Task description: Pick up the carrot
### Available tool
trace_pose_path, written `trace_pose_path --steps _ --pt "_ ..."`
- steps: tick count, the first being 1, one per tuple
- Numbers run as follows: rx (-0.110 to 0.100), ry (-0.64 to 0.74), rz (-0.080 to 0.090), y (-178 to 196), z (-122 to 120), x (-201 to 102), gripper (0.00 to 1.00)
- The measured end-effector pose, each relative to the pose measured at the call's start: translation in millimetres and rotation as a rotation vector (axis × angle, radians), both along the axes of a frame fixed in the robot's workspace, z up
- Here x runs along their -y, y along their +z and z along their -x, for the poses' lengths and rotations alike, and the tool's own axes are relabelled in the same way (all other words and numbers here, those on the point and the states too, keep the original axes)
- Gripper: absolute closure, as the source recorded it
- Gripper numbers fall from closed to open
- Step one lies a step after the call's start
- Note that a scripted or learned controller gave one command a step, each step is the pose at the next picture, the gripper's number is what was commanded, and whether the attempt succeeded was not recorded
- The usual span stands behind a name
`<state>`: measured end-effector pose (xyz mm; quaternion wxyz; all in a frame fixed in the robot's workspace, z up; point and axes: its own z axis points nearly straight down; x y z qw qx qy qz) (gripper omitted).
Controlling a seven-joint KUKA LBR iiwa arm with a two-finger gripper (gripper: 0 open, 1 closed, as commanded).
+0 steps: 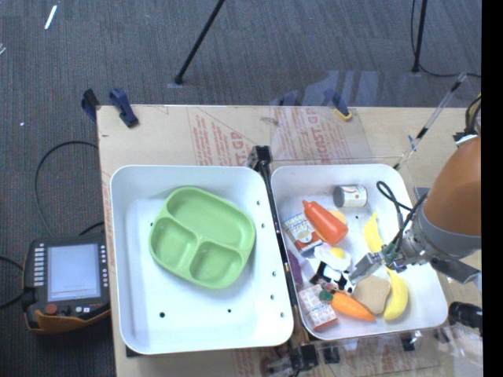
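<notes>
I cannot tell how the jaws of the gripper [369, 264] stand — it hovers low in the right bin [424, 314]. The carrot [351, 306] lies just below it, beside a tan bread piece [372, 294] and a banana [398, 297] — the left bin [130, 210] bears a green plate [203, 236].

Robotics laboratory test cell.
Tripod legs [206, 28] on grey carpet [118, 38], teach pendant [69, 280], clamped plywood counter [220, 132].
</notes>
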<state>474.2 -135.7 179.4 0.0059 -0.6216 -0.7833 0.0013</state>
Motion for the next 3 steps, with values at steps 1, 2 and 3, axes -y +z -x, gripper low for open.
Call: trace_pose_path --steps 1,2,3 --pt "0.019 0.029 0.008 -87 -6 -31 0.00" --pt "0.027 -0.030 0.009 -84 -116 -42 0.00" --pt "0.021 -0.024 0.001 -85 -52 -20 0.00"
